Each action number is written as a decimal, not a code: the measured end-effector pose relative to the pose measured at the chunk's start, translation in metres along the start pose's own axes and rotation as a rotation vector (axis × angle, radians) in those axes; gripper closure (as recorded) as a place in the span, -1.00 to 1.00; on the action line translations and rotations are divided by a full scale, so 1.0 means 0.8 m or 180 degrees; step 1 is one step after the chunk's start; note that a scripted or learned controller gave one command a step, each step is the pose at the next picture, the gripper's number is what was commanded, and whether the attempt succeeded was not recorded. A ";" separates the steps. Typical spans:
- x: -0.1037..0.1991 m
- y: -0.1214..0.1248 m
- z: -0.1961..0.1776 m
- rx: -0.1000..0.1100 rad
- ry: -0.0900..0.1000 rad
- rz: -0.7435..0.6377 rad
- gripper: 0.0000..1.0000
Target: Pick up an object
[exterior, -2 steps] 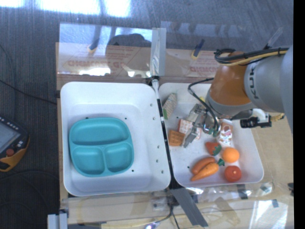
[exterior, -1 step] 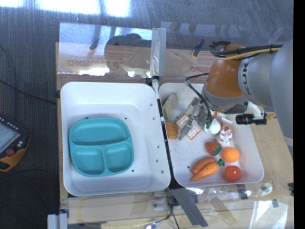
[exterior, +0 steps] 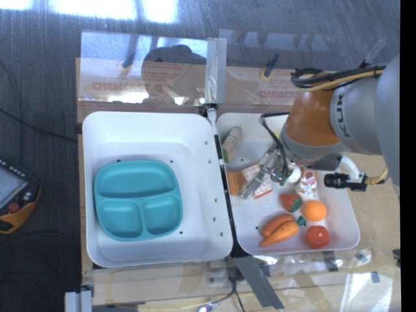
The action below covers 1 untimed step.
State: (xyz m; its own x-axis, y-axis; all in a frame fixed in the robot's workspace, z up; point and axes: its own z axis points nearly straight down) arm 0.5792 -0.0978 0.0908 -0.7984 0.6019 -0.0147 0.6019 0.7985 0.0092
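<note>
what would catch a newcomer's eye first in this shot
The teal divided tray stands out, lying alone in the left bin. Next comes the grey arm with its orange band, reaching from the right so its claw sits low over the right bin, near a bright cluster of carrots, an orange and a tomato.

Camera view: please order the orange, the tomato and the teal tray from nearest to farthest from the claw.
1. Orange: just right of the claw, right bin.
2. Tomato: same bin, near its front right corner.
3. Teal tray: left bin.
</note>
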 end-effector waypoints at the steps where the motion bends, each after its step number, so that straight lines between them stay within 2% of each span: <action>1: -0.001 0.001 -0.013 0.0003 -0.0006 -0.0005 1.00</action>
State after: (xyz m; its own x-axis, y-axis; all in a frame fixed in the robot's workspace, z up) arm 0.5797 -0.0977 0.1008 -0.7993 0.6007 -0.0167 0.6006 0.7995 0.0081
